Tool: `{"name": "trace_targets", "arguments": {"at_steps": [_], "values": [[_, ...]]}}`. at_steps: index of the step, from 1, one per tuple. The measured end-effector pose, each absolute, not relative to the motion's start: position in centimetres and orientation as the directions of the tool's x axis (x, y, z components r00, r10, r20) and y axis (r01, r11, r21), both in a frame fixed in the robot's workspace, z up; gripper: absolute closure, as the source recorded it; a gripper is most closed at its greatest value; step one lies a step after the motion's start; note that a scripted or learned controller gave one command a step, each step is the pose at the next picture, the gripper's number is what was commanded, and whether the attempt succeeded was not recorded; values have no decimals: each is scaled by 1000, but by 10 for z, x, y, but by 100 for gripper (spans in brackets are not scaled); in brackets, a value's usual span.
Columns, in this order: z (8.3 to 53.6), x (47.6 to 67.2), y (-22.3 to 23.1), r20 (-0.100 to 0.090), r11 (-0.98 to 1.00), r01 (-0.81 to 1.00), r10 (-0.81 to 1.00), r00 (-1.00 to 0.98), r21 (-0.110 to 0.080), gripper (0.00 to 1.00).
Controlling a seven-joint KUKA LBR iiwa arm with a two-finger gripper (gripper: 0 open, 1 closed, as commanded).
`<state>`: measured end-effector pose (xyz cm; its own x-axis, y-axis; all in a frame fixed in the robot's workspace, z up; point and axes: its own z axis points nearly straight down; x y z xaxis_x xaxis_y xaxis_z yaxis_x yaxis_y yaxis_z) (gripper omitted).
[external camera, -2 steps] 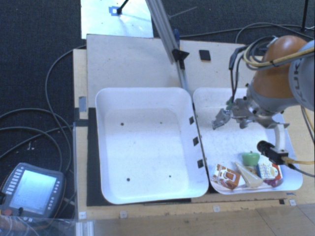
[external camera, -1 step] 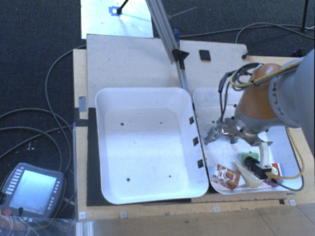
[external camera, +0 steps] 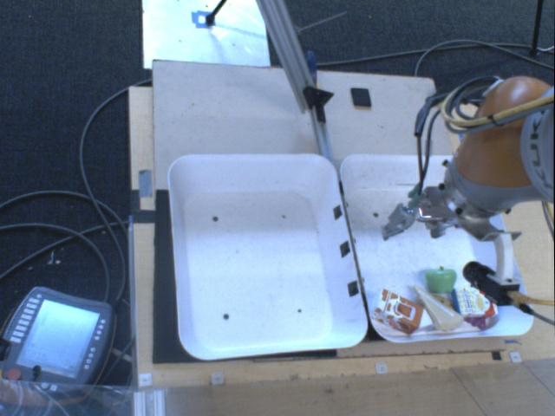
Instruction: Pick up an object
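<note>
My gripper point(external camera: 397, 224) hangs over the middle of the right bin point(external camera: 373, 189), above bare white floor, and I see nothing in it. The objects lie bunched at this bin's near end. A green apple-like object point(external camera: 440, 278) sits there. In front of it lies a cream wedge point(external camera: 439, 312). An orange and white packet point(external camera: 399, 310) lies to the wedge's left, and a colourful packet point(external camera: 473, 302) to its right. The gripper is up and to the left of this group, apart from all of them.
The left bin point(external camera: 186, 232) stands beside the right one, sharing a dividing rim with black clips point(external camera: 344, 248). A slanted metal pole point(external camera: 290, 46) rises behind the bins. A small black square point(external camera: 361, 98) lies on the back board. A teach pendant point(external camera: 54, 332) rests on the floor at lower left.
</note>
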<state>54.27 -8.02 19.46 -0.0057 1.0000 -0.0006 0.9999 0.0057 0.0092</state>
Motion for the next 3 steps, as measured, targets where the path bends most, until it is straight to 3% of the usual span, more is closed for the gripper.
{"name": "trace_targets", "arguments": {"at_steps": [1,2,3], "values": [[87,494,-91,1,-2,1000,1000,2,-6,0],[94,543,-105,-1,1,1000,1000,-1,3,0],[159,485,-101,-1,-1,1000,1000,1,6,0]]}}
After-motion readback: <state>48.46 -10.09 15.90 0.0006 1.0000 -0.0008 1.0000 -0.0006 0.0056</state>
